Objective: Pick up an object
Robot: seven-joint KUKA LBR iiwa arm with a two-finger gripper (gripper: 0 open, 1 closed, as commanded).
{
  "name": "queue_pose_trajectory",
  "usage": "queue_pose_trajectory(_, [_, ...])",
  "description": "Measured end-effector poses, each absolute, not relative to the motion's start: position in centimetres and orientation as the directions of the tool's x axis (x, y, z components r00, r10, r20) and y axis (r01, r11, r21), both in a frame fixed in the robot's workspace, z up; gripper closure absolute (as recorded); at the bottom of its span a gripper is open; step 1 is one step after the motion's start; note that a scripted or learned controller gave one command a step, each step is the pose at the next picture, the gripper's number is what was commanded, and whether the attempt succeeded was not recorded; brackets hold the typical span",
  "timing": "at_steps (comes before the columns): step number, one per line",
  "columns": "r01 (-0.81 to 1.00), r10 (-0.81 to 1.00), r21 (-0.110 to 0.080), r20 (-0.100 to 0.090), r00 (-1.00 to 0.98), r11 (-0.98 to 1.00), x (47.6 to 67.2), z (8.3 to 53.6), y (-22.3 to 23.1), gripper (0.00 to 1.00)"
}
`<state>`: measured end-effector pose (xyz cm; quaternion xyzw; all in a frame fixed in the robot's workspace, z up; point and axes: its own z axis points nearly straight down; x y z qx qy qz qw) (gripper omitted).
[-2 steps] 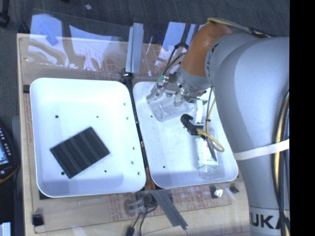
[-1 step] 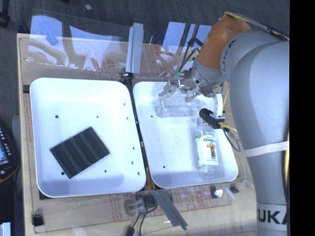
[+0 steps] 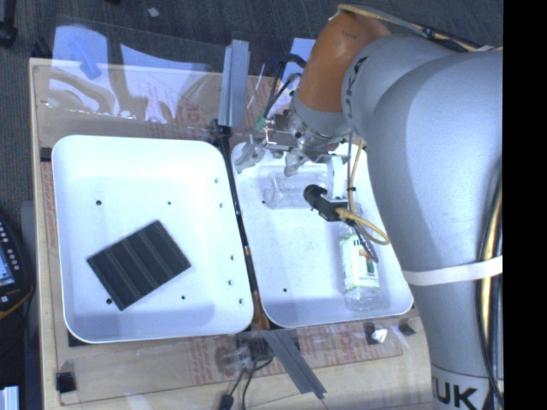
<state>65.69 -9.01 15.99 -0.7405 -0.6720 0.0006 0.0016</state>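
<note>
**Tool over right bin's far end, bottle lying nearer the front**

Arm [image 3: 427, 143] reached in from the right, covering much of the right bin [image 3: 291, 263]; left bin [image 3: 77, 169] held a dark ribbed slab [image 3: 138, 263], well apart from the tool; clear bottle [image 3: 359, 272] lay in the right bin by its right wall, long axis running front to back; tool [image 3: 282, 156] hung at the far end, bottle toward the near side of it; whether the tool was apart or together, cannot tell.

Bench [image 3: 120, 361] bears two white bins side by side; left bin [image 3: 68, 229]; right bin [image 3: 295, 310].
</note>
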Motion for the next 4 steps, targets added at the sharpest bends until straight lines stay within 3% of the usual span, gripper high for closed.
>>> queue_pose_trajectory(1, [0.997, 0.998, 0.028, -0.006, 0.069, -0.068, 65.5, 12.7, -13.3, 0.00])
queue_pose_trajectory(2, [1.000, 1.000, 0.001, -0.001, -0.001, 0.001, 65.2, 9.3, -13.3, 0.00])
queue_pose_trajectory(3, [1.000, 1.000, 0.001, -0.001, -0.005, 0.005, 65.2, 10.3, -13.2, 1.00])
queue_pose_trajectory(4, [1.000, 1.000, 0.001, -0.001, -0.005, 0.005, 65.2, 10.3, -13.2, 0.00])
